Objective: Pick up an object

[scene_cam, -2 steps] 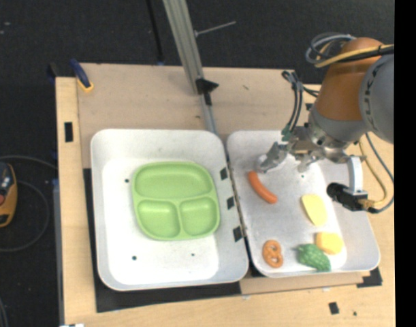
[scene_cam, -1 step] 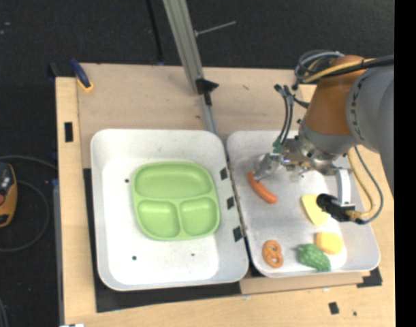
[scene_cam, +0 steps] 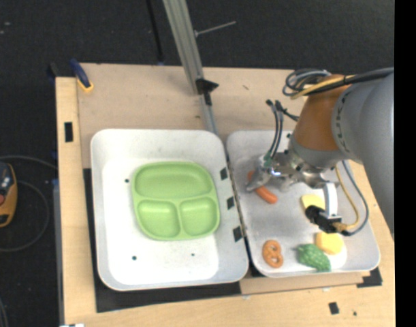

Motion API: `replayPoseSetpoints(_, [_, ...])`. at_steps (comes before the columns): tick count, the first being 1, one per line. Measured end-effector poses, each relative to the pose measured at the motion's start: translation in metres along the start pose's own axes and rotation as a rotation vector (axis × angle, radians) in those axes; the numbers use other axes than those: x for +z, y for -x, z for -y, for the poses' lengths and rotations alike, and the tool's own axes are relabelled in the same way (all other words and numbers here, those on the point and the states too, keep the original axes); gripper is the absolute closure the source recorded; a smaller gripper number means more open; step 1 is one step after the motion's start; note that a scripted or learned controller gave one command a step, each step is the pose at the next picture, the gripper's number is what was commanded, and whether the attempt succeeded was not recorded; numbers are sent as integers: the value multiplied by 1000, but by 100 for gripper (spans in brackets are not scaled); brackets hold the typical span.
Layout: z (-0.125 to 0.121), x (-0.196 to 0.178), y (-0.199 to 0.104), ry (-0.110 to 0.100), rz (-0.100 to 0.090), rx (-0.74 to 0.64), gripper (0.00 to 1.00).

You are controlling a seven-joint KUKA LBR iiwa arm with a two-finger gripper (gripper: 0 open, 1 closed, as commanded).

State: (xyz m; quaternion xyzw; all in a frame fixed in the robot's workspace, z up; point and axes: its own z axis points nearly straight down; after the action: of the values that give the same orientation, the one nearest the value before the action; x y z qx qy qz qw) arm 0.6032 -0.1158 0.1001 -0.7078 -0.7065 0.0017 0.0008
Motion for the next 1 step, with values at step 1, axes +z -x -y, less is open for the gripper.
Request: replayPoseSetpoints(1, [-2,-15,1,7,0,4,100])
